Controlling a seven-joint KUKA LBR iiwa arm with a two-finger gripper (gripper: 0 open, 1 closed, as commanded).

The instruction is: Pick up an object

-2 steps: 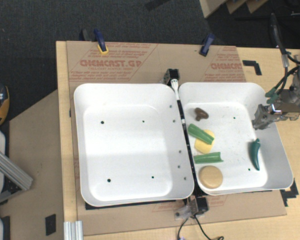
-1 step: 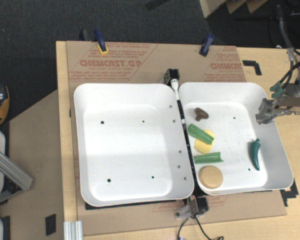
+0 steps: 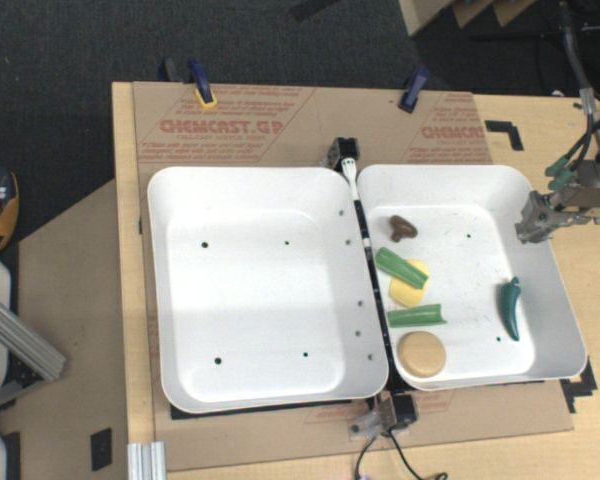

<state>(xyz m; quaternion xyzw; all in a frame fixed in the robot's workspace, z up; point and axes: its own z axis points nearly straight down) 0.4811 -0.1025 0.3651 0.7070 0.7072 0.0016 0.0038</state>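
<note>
Two shallow white bins side by side on desk, over brown cardboard sheet (image 3: 310,118) held by blue clamps (image 3: 202,86) along far edge. Left bin (image 3: 170,268) with small dark holes in its floor. Right bin (image 3: 550,308) carrying six objects, most gathered along its left wall.

- Brown lump (image 3: 403,228) toward far-left part of right bin, apart from the rest.
- Green block (image 3: 397,265) tilted, just nearer than the lump, touching yellow piece (image 3: 408,291) below it.
- Flat green bar (image 3: 416,316) lying crosswise, against near side of yellow piece.
- Round tan disc (image 3: 421,354) in near-left corner of right bin, just beside the bar.
- Dark green pepper-shaped piece (image 3: 510,309) alone near right wall, lengthwise, well apart from the cluster.

Pincer (image 3: 536,223) at far-right edge of right bin, over the rim, grey, small and blurred; finger state: cannot tell. Nothing seen between it and the objects; nearest item the pepper piece, not touching. Cables and metal fittings (image 3: 585,168) trailing from it toward right edge of desk.
</note>
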